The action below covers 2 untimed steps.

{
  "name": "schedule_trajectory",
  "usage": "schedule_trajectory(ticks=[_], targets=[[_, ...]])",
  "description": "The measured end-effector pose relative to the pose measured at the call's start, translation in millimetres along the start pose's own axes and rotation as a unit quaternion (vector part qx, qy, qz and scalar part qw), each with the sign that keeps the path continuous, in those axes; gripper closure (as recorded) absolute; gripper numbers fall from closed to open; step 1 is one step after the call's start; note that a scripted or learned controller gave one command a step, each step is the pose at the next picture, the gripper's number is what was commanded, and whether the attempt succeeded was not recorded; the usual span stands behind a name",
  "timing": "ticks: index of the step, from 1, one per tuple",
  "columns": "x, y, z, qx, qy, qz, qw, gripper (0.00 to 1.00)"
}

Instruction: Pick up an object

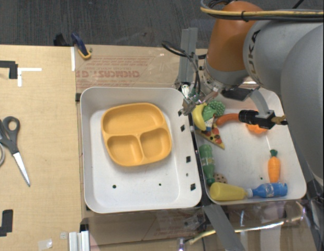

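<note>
**Gripper down at the crowded corner of the right bin**

Gripper (pixel 192 102) sits low at the far left corner of the right bin (pixel 240 156), close to the wall it shares with the left bin (pixel 135 187). Whether it is spread or closed, or holding anything, cannot be told from this angle.

Toys crowd that corner. A yellow banana (pixel 198 118) lies just beside the gripper, against the bin's left wall. A green leafy toy (pixel 216 109) touches the banana on its right, and an orange curved piece (pixel 227 119) runs on from there. A pizza slice (pixel 215 137) lies just below the banana. Further along the same wall is a green bottle (pixel 206 158), and a yellow squeeze bottle (pixel 227 192) lies in the near left corner, end to end with a blue bottle (pixel 270 190). A carrot (pixel 274 167) stands apart near the right wall, and an orange round toy (pixel 257 128) lies above it.

The left bin holds a yellow divided plate (pixel 135 134). Scissors (pixel 12 145) lie on the bench well to the left.

The grey arm (pixel 287 46) comes in from the upper right, its orange band (pixel 230 35) above the wrist, which tilts down and left toward the corner.
</note>
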<state>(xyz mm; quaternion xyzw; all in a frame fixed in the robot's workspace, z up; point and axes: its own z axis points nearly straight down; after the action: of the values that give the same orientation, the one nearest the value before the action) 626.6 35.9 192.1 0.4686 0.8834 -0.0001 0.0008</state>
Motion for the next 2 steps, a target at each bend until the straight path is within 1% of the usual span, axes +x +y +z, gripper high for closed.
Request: schedule_trajectory(ticks=[1,2], targets=[[-47.8,5.6,-72.9,0.000,-0.001,0.061,0.9981,1.00],[-123.8,-68.6,-4.8,0.000,0.000,-0.106,0.9943,1.00]])
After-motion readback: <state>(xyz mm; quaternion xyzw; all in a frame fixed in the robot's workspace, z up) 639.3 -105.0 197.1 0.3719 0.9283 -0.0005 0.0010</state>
